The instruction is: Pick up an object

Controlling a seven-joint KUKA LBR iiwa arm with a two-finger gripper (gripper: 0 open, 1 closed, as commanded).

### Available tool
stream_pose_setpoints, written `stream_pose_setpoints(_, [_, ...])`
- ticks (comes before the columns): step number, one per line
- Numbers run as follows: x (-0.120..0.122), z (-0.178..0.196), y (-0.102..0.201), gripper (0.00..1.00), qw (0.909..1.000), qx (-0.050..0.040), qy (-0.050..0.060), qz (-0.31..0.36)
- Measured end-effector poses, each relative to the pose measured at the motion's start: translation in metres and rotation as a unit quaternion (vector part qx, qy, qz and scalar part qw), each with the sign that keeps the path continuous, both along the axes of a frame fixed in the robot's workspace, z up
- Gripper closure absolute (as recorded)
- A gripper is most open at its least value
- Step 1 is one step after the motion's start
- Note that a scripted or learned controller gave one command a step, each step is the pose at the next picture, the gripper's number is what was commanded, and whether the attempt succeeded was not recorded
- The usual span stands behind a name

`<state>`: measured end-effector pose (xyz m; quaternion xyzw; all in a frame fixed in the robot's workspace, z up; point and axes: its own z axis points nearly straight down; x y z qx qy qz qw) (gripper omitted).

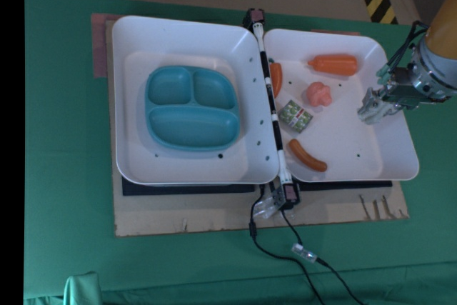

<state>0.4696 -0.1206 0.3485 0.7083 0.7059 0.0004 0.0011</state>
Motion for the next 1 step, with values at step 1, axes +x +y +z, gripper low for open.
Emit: stream_pose_setpoints(1, [-0.0023,-0.0558,-0.0404,1.0,1.0,-0.0004,0.0,-0.001])
